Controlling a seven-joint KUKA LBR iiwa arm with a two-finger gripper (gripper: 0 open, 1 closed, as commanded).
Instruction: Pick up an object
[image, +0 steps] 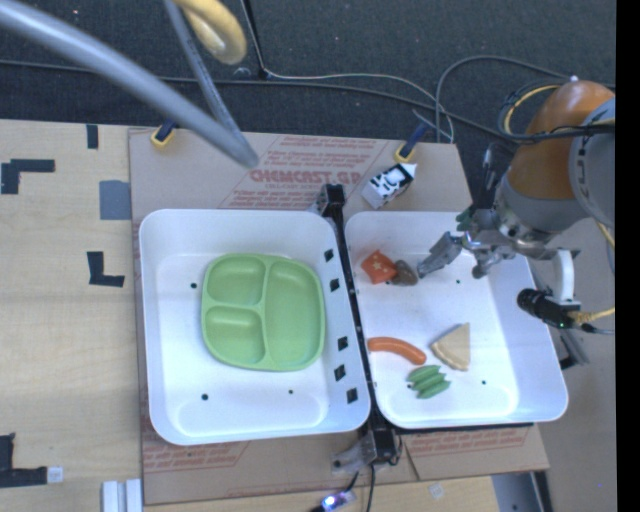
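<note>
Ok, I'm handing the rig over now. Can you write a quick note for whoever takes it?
Pincer: low in the right bin, tip beside the red piece; grip can't be judged.
Right bin also holds a sausage, a wedge and green pods.
Left bin holds the green tray.
Done: nothing lifted.
Left: grasp one item and raise it.

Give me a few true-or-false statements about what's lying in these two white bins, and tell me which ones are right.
1. The green plate lies in the left bin. True.
2. The sausage rests on the green plate. False: it lies in the right bin.
3. The green beans lie near the sandwich wedge. True.
4. The red piece is stacked on the sandwich wedge. False: it lies apart, near the divider.
</note>
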